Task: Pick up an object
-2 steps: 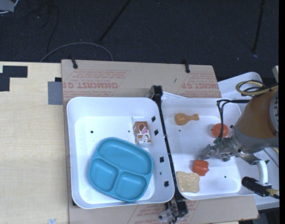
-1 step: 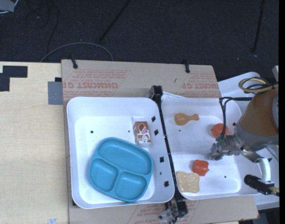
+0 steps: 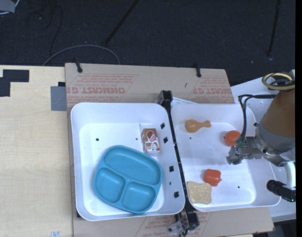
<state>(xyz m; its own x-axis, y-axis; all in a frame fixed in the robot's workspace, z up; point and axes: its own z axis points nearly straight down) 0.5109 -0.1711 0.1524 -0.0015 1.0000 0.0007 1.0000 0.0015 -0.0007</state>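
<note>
The black divider (image 3: 171, 152) where the two shallow white bins meet serves as the landmark. Nearest the camera, just right of the divider's lower end, a pale tan slice of toy bread (image 3: 199, 192) lies flat on the floor of the right white bin (image 3: 230, 201). Just above and right of it sits a small red block-like toy (image 3: 212, 177). Left of the divider, a light-blue three-compartment plastic plate (image 3: 128, 178) fills the lower part of the left white bin (image 3: 84, 132). Higher up, close to the divider on its left, a small printed packet (image 3: 151, 140) lies flat. Well right of the divider, at mid height, the grey two-finger gripper (image 3: 235, 157) is low over the right bin, with a small orange-red round toy (image 3: 232, 137) just above it; whether its jaws are wide or narrow cannot be told. Farthest, right of the divider's upper part, lies a tan toy drumstick (image 3: 196, 126).
</note>
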